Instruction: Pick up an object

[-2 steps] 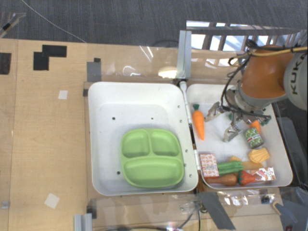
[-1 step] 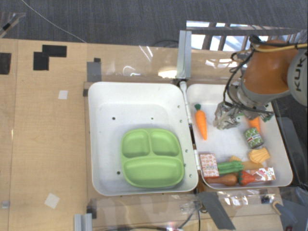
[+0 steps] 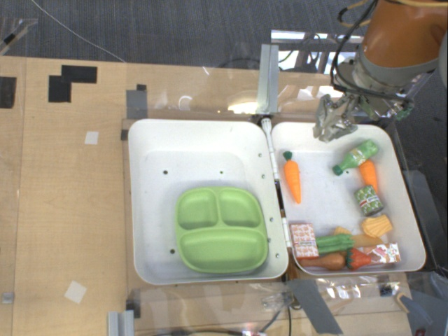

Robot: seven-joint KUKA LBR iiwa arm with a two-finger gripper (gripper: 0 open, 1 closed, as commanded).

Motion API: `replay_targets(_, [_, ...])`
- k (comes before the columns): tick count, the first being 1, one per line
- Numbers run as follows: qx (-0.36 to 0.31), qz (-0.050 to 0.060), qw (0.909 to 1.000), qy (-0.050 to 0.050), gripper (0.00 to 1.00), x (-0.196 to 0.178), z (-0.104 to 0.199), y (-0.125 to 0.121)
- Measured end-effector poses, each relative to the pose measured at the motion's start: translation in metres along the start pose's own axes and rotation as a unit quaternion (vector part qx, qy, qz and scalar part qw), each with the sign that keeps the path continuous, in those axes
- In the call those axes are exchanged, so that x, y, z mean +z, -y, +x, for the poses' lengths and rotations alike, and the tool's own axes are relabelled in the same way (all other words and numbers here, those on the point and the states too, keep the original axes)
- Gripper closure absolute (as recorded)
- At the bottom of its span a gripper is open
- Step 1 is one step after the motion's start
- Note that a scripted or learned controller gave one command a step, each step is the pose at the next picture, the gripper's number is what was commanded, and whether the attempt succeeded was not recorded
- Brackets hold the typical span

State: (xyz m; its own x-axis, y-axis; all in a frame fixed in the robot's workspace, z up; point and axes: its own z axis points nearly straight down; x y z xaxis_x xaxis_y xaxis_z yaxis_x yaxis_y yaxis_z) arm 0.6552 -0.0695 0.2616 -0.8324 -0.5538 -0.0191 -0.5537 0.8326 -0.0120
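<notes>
So the bench (image 3: pixel 63 208) takes up most of the shot, with two white bins side by side. The left bin (image 3: pixel 150 152) has a green divided plate (image 3: pixel 221 229) sitting toward its near side, lots of bare white floor around it on the far and left sides. The right bin (image 3: pixel 318 187) is where the pickable stuff is: a carrot (image 3: pixel 292 178) lying by itself near the left wall, a green bottle (image 3: pixel 355 157) tilted toward the far right, a small can (image 3: pixel 368 200) just nearer than that, and a yellowish piece (image 3: pixel 376 225) nearer still. Along the near wall there's a crammed pile, a red-and-white box (image 3: pixel 303 239), something green (image 3: pixel 334 243), reddish bits, all overlapping, hard to sort out. The middle of that bin's floor is open. The arm (image 3: pixel 402 26) is cut off at the top right. The gripper (image 3: pixel 334 126) hangs over the bin's far edge with nothing in it; can't tell if it's released or clenched.
</notes>
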Motion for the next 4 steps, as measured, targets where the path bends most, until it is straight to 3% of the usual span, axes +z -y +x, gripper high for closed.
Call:
replay_targets(1, [0.03, -0.004, 0.9995, -0.004, 1.0, -0.005, 0.015, -0.08])
replay_targets(2, [-0.049, -0.003, 0.9988, -0.003, 1.0, -0.042, -0.023, -0.022])
replay_targets(3, [0.023, -0.002, 0.9997, -0.003, 1.0, -0.1, -0.019, 0.003])
replay_targets(4, [-0.012, 0.0, 0.9999, -0.003, 1.0, -0.168, 0.006, 0.042])
